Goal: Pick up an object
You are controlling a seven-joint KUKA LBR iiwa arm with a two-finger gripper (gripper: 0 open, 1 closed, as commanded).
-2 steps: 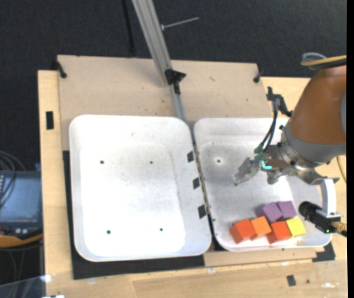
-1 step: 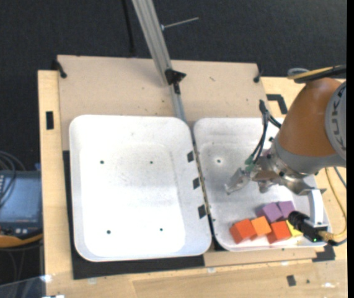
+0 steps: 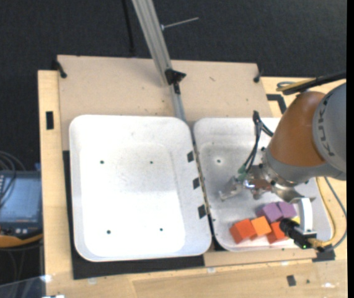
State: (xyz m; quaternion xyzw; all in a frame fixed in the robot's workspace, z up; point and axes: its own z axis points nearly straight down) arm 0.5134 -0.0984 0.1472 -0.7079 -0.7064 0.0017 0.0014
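Worktop with two bins

The pale wooden worktop (image 3: 121, 89) carries a left white bin (image 3: 133, 185) and a right white bin (image 3: 217, 141), side by side and touching.

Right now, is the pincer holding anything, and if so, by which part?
Nothing is held. The pincer hangs over bare floor of the right bin, apart from the orange blocks and purple blocks near the front edge.

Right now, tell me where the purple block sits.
The purple block lies in the right bin, near its front right corner, just behind the orange blocks and under the arm's wrist.
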